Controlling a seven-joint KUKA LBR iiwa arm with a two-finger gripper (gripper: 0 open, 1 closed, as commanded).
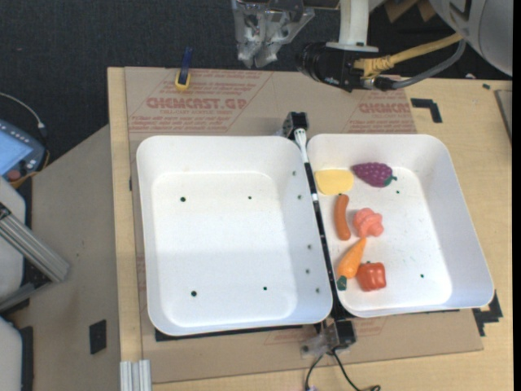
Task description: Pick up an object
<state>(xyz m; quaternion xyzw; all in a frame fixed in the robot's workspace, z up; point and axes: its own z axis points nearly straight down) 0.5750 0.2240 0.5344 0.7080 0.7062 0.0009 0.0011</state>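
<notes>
Two white bins sit on the surface (73,218); the right bin (456,218) holds six toy foods (358,226), one each: carrot, sausage, yellow piece, grape bunch, red pepper, pink piece. End effector (262,46) hovers above, empty, its state unclear.

Both white bins, the left bin (220,235) and the right bin (431,218), look like smooth, slightly shiny plastic. They sit on a brown cardboard sheet (244,96), dull and flat. The toy grapes (372,173) and toy carrot (352,258) look like smooth plastic.
</notes>
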